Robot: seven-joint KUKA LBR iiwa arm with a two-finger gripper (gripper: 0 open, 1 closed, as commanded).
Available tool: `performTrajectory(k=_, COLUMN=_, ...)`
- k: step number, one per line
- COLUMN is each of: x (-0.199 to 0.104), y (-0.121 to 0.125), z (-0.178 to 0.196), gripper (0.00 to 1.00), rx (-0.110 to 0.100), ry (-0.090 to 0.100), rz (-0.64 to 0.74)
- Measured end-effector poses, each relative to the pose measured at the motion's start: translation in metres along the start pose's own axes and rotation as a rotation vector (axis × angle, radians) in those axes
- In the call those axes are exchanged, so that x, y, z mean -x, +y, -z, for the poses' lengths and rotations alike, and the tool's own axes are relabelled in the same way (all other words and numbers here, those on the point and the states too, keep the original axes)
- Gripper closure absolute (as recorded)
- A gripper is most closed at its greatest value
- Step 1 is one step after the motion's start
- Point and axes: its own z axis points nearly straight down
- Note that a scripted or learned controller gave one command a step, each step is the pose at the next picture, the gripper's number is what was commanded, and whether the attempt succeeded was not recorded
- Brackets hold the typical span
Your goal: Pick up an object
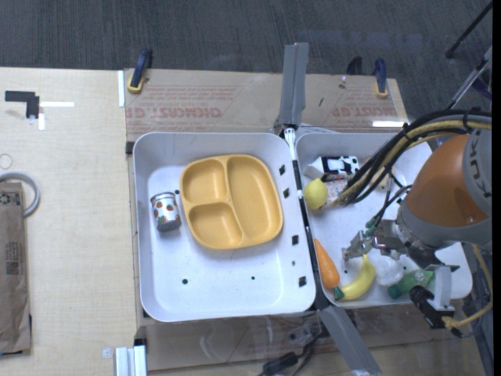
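Note:
The right bin (338, 224) holds a lemon (315, 193) by its left wall, a carrot (327, 263) and a banana (358, 283) near the front left corner. A green object (403, 288), a white crumpled item (387, 269) and a black-and-white item (340, 165) also lie there. My gripper (365, 244) hangs low over this bin, just above the banana's upper end and right of the carrot. The arm's orange band (442, 185) hides the bin's right part.
In the left bin (219, 292) lies a yellow divided plate (231, 200), with a small printed can (165, 211) to its left. Black and yellow cables (376, 175) run over the back of the right bin. A grey divider bar (293, 84) stands behind the bins.

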Motion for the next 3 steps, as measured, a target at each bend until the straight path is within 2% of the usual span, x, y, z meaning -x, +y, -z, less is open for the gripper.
performTrajectory(k=1, x=-0.018, y=-0.002, z=0.0, gripper=0.0, rx=-0.001, ry=0.0, rz=0.017)
performTrajectory(k=2, x=-0.017, y=-0.002, z=0.008, gripper=1.0, rx=-0.003, ry=-0.001, rz=0.013)
performTrajectory(k=3, x=-0.047, y=0.027, z=0.127, gripper=1.0, rx=0.001, ry=-0.002, rz=0.053)
